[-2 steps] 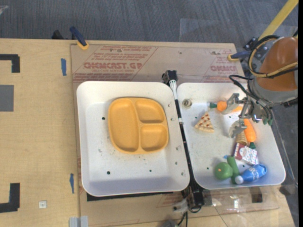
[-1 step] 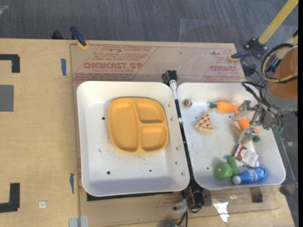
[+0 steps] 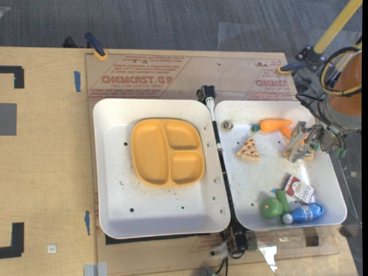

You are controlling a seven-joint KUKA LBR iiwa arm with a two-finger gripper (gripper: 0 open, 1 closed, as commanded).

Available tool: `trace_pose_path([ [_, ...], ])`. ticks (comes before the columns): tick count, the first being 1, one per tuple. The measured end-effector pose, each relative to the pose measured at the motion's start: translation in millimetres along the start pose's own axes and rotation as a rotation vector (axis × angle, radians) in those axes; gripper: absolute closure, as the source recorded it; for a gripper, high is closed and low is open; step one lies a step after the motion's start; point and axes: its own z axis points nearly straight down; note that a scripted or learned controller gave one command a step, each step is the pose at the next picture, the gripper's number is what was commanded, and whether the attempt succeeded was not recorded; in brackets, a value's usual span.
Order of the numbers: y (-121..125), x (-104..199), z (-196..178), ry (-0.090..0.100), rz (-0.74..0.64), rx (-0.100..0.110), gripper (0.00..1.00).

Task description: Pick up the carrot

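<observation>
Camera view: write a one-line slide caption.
Gripper poised beside the carrot in the right bin; yellow divided plate in the left bin.

The gripper (image 3: 299,145) hangs low in the right bin (image 3: 241,209), its fingers seemingly parted with nothing between them. The carrot (image 3: 275,125) lies just up-left of it, a pizza slice (image 3: 248,149) farther left, and a packet (image 3: 299,189), pear (image 3: 273,204) and bottle (image 3: 305,214) below.

Even, bright overhead light falls on the scene. The white bins (image 3: 109,171) look slightly washed out, with soft, faint shadows under their 6 o'clock rims. Focus is mildly soft throughout, with some grain.
</observation>
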Motion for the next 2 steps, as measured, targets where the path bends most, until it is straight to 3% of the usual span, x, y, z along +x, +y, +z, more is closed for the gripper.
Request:
trace_pose_path([
  [1,17.6,-18.1,-117.7,0.0,-0.089,0.001,1.0],
  [2,17.9,-14.4,-109.6,0.015,-0.088,-0.003,0.0],
])
